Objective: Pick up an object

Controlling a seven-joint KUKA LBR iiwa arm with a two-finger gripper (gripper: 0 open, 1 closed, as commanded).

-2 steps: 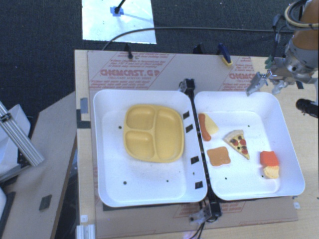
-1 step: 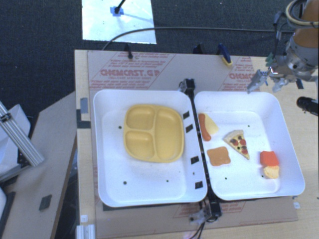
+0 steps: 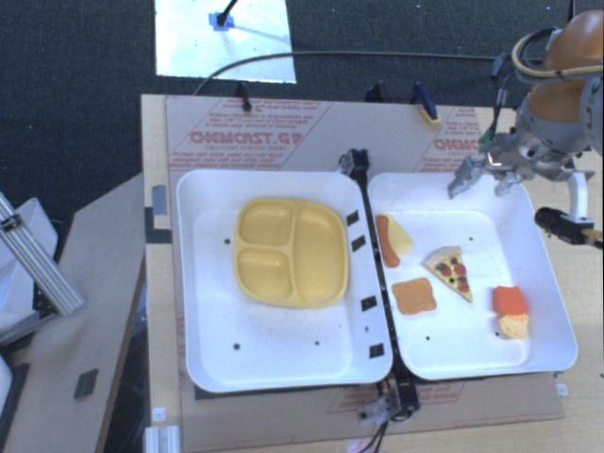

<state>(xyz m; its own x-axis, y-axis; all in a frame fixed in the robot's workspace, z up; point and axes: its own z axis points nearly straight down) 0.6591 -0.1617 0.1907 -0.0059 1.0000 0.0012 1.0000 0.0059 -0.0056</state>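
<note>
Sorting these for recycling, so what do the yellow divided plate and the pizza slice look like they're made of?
Yellow divided plate: probably molded plastic, matte with a soft sheen; uniform color, rounded compartment ridges.
Pizza slice: looks like a toy, plastic or rubber; flat painted-looking toppings, crisp edges. Too small to tell which.

Grey arm reaching in from right, orange band above wrist, tool (image 3: 484,178) fingers spread, nothing between them

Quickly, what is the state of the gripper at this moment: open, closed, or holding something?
Gripper: open, holding nothing, above the far rim of the right bin.
</note>
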